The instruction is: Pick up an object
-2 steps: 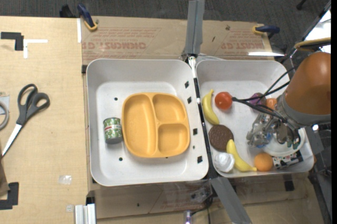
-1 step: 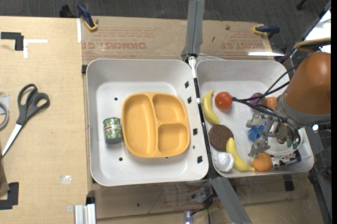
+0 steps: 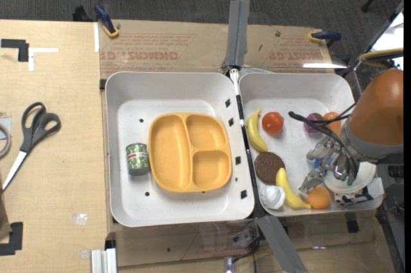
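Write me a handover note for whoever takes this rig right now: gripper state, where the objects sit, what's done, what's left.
Gripper: low in the right bin, near its front right corner, nothing visibly between its fingers; open or shut cannot be told.
Right bin: banana along the left wall, tomato, brown round object, second banana, white object, orange right by the gripper, purple object partly behind the arm.
Left bin: yellow divided plate, green can beside it.
Done: arm lowered into the right bin.
Left: grasp and lift an object.
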Tool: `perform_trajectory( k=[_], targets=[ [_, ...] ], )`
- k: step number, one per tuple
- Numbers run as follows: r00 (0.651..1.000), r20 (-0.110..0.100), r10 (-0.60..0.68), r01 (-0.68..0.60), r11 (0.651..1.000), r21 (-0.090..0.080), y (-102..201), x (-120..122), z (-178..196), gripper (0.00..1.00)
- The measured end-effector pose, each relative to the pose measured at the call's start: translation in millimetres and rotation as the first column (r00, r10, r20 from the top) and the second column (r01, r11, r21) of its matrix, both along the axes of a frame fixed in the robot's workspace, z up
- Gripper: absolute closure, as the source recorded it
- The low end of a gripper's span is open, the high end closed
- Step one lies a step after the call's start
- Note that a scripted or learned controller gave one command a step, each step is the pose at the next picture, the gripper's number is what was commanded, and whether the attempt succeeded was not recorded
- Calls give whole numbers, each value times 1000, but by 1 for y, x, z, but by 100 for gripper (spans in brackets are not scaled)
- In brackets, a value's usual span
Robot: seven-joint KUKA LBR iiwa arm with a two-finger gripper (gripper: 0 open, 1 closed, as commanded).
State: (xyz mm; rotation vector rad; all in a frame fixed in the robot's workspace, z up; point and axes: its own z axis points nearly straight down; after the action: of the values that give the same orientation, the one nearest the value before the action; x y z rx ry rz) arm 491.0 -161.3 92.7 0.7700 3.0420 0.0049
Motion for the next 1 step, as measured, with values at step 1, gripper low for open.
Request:
perform_trajectory(
  k=[1],
  targets=[
    [1000, 4, 3, -3, 1000, -1, 0, 2, 10, 100]
  ],
)
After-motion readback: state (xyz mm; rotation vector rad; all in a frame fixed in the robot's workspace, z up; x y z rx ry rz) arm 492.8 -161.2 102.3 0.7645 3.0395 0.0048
